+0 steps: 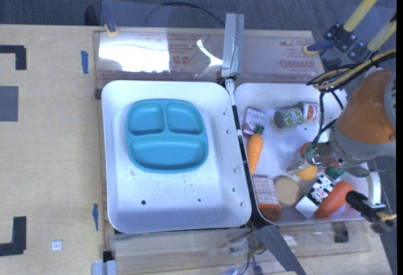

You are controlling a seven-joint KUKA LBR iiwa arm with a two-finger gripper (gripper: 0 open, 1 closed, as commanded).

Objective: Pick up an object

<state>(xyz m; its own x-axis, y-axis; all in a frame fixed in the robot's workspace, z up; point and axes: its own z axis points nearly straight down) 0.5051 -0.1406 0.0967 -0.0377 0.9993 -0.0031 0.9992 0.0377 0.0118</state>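
The arm (368,117) reaches in over the right bin (283,94), wrist bent downward. The gripper (317,157) hangs low at the bin's right side, just above a yellow-orange object (307,172); contact cannot be determined, nor the gripper's state. A toy carrot (254,151) lies along this bin's left wall. A small can (289,117) lies near its far wall.

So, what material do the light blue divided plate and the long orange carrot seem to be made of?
The light blue divided plate looks like moulded plastic with a matte finish: one even colour, soft rounded ridges between its three compartments, no glare. The long orange carrot is probably a plastic toy: uniform orange, smooth skin, a neat green top. The view cannot rule out rubber or foam.
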